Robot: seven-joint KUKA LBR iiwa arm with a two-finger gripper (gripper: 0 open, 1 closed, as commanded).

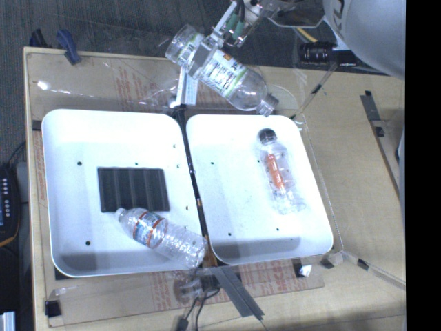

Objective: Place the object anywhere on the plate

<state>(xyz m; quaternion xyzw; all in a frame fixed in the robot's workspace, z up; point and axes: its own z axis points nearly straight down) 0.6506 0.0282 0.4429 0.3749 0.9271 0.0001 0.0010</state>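
The black ridged plate (133, 189) lies flat in the left bin (62, 143). My gripper (201, 55) hangs above the far edge of the bins, near the seam between them. It is shut on a clear plastic bottle with a white and green label (227, 76), which is held tilted, its cap pointing down to the right. The held bottle is well behind the plate and to its right, in the air.
A clear bottle with a red-brown label (160, 234) lies in the left bin just in front of the plate, reaching the divider. Another clear bottle with an orange label and dark cap (279, 174) lies in the right bin (227, 240).
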